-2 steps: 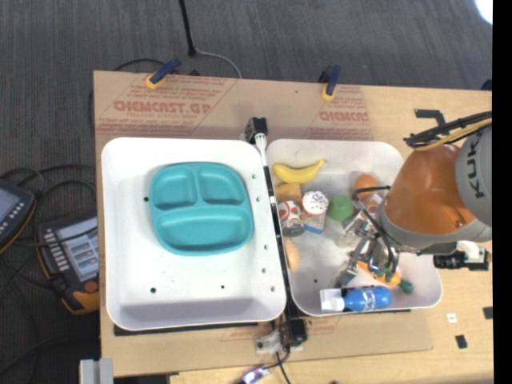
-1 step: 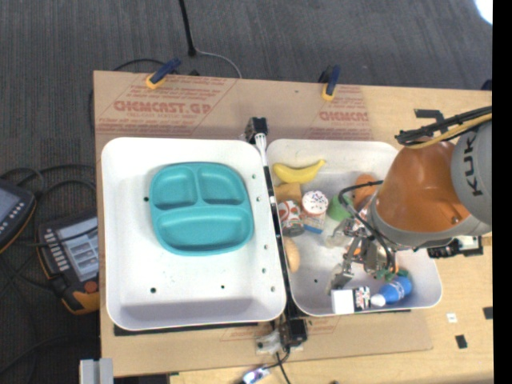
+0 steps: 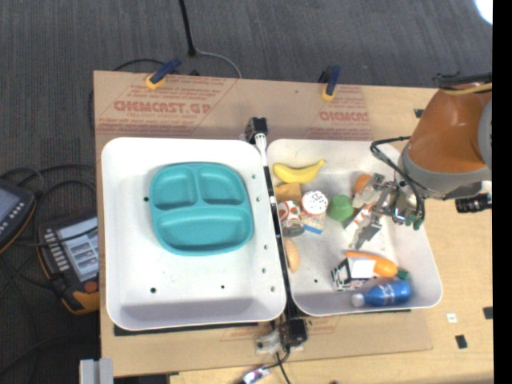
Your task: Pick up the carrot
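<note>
1. The hand [image 3: 373, 224] is a small cluster of dull metal and dark parts hanging over the middle of the right bin [image 3: 428, 250], with thin wires and a spot of green on it. Whether its fingers are apart or together I cannot tell from here; they blur into the clutter under them.
2. Above it the arm [image 3: 450, 144] swells into a smooth orange dome with a grey collar, coming in from the right.
3. The carrot [image 3: 376, 263] lies below the hand, toward the bin's near edge: a smooth orange taper lying roughly crosswise, its fat end to the right. It is near the hand but apart from it.
4. The carrot rests on top of a white boxy toy [image 3: 350, 273], and a glossy blue bottle [image 3: 386, 294] lies just beside it against the near wall, so that corner is crowded.
5. Left of the hand sit a round green piece [image 3: 341, 207], a white can [image 3: 314, 202] and a curved yellow banana [image 3: 297, 170].
6. The left bin [image 3: 128, 286] holds a matte teal divided tray [image 3: 202, 207] with bare white plastic all around it.
7. Both bins sit on a brown board surface [image 3: 376, 106] clipped at its far edge.
</note>
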{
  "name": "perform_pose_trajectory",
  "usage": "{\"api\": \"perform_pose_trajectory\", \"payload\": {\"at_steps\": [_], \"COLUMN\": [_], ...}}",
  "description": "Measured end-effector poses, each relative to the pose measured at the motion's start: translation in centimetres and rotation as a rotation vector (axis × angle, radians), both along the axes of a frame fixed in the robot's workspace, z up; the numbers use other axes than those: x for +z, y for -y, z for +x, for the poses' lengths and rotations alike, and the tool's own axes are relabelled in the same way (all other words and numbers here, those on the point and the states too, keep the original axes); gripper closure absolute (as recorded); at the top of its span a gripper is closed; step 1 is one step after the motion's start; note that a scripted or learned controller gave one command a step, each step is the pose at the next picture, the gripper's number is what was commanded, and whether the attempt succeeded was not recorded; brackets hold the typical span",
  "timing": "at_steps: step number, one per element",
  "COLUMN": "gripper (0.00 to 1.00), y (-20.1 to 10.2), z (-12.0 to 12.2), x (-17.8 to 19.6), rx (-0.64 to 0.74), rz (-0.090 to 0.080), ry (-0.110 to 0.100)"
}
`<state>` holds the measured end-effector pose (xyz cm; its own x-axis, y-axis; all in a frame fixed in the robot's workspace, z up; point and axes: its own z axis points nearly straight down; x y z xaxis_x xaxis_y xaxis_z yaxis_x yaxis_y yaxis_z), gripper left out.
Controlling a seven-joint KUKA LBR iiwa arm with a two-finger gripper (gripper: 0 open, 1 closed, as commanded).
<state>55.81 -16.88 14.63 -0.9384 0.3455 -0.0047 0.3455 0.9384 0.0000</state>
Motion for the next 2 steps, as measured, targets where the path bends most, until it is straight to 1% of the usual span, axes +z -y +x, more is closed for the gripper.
{"api": "perform_pose_trajectory", "payload": {"at_steps": [1, 2], "gripper": [0.0, 0.0], "y": [-0.3, -5.9], "z": [-2.4, -3.0], "x": [-3.0, -2.9], "rx": [0.361, 0.591], "rz": [0.001, 0.001], "ry": [-0.003, -0.004]}}
